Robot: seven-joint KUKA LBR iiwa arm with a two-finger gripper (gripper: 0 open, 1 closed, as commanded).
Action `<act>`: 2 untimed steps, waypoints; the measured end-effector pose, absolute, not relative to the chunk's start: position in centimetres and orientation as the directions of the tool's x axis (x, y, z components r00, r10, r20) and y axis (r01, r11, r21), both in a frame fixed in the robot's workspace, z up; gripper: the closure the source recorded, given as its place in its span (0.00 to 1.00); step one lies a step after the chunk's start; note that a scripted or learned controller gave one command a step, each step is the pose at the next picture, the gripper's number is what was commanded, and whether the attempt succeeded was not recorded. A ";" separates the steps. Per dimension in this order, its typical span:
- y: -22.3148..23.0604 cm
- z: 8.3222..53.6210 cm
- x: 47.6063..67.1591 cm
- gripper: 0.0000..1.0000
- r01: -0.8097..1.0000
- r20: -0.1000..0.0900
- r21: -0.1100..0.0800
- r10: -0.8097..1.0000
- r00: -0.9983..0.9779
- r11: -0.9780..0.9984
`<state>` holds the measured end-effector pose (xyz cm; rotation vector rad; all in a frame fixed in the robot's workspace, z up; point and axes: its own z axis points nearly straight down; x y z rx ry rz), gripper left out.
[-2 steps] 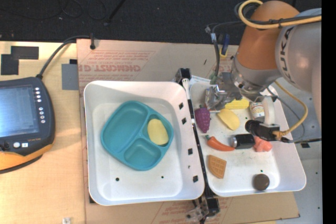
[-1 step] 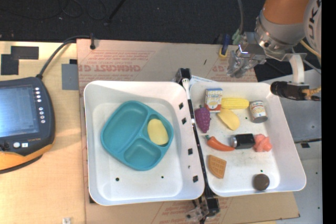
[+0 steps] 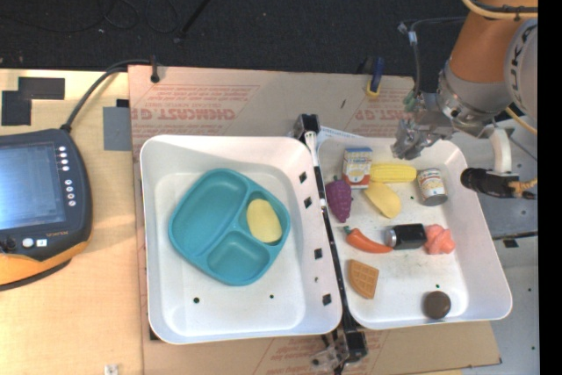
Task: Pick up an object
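My gripper (image 3: pixel 410 145) hangs over the back edge of the right bin (image 3: pixel 492 277), just above and right of a yellow banana-like piece (image 3: pixel 392 173). Nothing shows between its fingers. The right bin holds a small white carton (image 3: pixel 356 165), a yellow wedge (image 3: pixel 383 199), a small tin can (image 3: pixel 430 185), a purple grape bunch (image 3: pixel 339 198), an orange carrot (image 3: pixel 369 242), a black cylinder (image 3: pixel 407 234), a pink piece (image 3: pixel 439 240), a waffle-like biscuit (image 3: pixel 363 277) and a brown round piece (image 3: pixel 436 304).
The left bin (image 3: pixel 167 294) holds a teal divided plate (image 3: pixel 228 227) with a yellow lemon-like object (image 3: pixel 263 220) in one compartment. A tablet-like pendant (image 3: pixel 39 193) lies on the bench at far left. Cardboard lines the bench under the bins.
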<state>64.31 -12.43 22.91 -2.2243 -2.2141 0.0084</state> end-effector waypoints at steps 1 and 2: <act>-16.1 21.8 64.3 1.00 1.000 -0.001 -0.004 1.000 0.003 -0.003; -15.9 21.9 64.4 0.00 1.000 0.000 -0.002 1.000 -0.001 0.001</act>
